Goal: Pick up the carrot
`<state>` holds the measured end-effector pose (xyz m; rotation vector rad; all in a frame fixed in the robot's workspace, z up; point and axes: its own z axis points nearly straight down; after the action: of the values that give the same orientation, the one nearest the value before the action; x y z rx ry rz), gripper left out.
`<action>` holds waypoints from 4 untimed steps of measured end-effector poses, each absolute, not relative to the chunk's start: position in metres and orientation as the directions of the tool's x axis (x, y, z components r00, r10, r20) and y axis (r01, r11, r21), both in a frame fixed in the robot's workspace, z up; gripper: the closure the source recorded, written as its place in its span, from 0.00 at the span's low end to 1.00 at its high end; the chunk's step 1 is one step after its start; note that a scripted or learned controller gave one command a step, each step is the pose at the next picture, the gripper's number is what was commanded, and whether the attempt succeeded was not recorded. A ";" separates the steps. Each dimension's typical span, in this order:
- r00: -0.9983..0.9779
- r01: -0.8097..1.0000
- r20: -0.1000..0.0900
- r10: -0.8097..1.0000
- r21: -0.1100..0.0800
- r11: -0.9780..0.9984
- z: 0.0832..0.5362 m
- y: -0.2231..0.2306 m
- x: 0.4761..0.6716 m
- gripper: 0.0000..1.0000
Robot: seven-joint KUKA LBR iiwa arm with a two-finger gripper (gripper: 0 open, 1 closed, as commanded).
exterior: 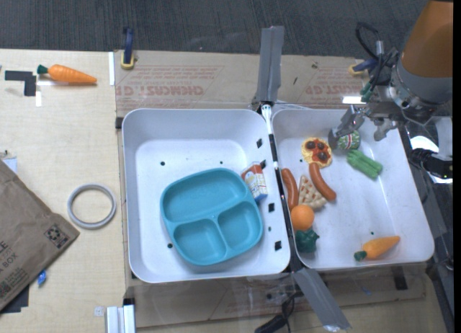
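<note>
The gripper hangs at the right bin's far edge, its jaws too blurred to judge, well apart from the carrot near the front wall, so it may grab the nearer green vegetable.

The left bin holds a blue 3-compartment tray, with a small can just beside its right rim. The right bin holds a mini pizza, a green pickle, 2 sausages, a waffle, an orange and a dark green piece. On the tabletop lie a tape ring and a cardboard box.
</note>
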<state>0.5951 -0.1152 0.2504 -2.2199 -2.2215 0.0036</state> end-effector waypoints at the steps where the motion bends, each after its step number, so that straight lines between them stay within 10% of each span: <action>1: 0.087 0.996 0.000 0.996 -0.003 -0.087 0.181 -0.150 0.503 0.00; 2: 0.192 0.981 0.000 0.981 -0.001 -0.192 0.091 -0.176 0.477 0.00; 4: -0.369 0.929 0.001 0.929 -0.001 0.369 0.126 -0.180 0.477 0.00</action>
<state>0.4773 -0.1805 0.1265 -1.7636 -2.5976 0.0006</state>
